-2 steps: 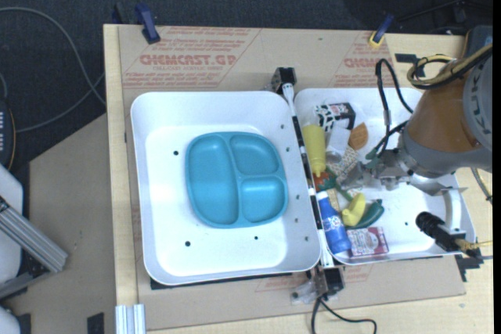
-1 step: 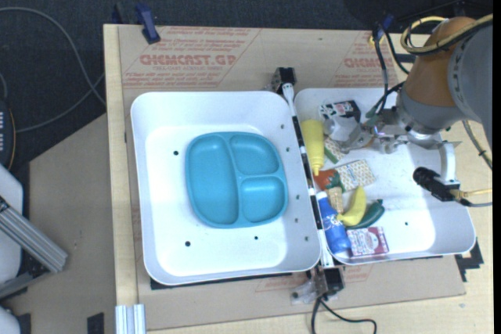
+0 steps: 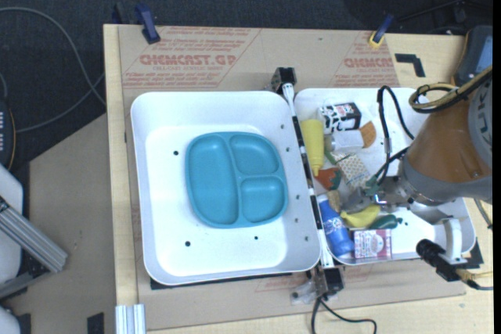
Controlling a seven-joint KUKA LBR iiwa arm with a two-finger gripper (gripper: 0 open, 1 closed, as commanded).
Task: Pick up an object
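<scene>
I see pincer low in right bin, over toy pile; can't tell its state. Yellow toy looks light, smooth; I'd grab its middle.

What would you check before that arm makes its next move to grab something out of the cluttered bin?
1. Things to pick in the right bin: ok, a crowded pile.
2. Gripper over the pile: ok, low among the items.
3. Something held already: cannot tell, the clutter hides it.
4. A lone, easy target: not ok; the yellow piece, blue bottle and pink packet lie crowded together.
5. Left bin: ok, holds a blue divided plate.
</scene>
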